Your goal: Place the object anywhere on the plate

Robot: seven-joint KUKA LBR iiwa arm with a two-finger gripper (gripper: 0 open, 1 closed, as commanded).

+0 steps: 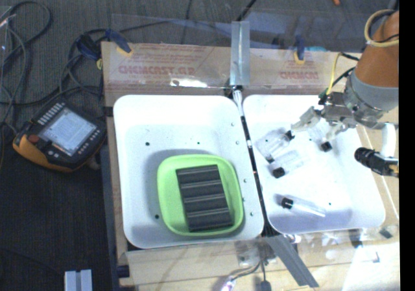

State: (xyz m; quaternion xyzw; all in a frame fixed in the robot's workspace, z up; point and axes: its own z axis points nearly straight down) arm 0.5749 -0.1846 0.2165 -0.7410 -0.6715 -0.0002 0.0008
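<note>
A dark grey ridged block (205,197) lies flat on the light green square plate (166,183), which sits in the front half of the left bin (136,128). My gripper (308,139) hangs over the back of the right bin (363,199), far to the right of the plate. Its two black-tipped fingers (326,146) stand spread apart, open, with nothing between them.
Clear plastic pieces with black caps (275,147) lie in the right bin just left of the gripper. A clear tube with a black end (301,205) lies near that bin's front. A metal divider post (240,50) stands behind the bins. A teach pendant (61,134) rests on the floor at left.
</note>
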